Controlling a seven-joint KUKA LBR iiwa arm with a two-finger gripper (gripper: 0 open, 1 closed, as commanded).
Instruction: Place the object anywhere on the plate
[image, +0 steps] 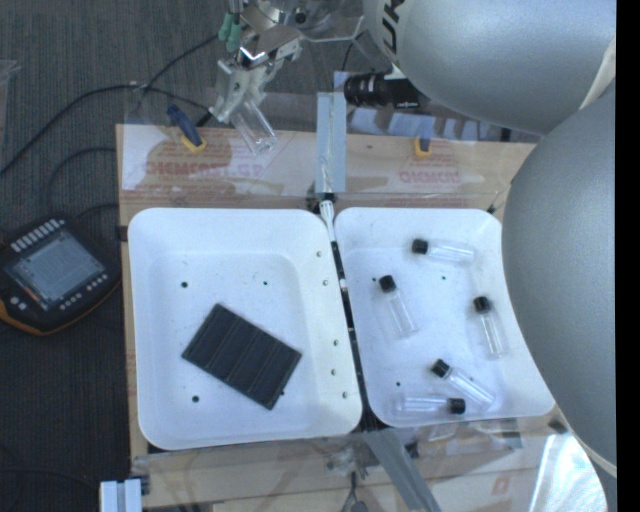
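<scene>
A dark ribbed rectangular plate lies flat in the left bin, towards its front. Several clear vials with black caps lie in the right bin: one at the back, one near the divider, one on the right, and two close together at the front. My gripper hangs high over the bench's back edge, behind the left bin and far from both plate and vials. Its two pale fingers stand apart, open, with nothing visible between them.
A teach pendant lies on the floor left of the bench. Cables run along the back left. A metal upright stands behind the seam between the bins. The arm's large grey body covers the right side.
</scene>
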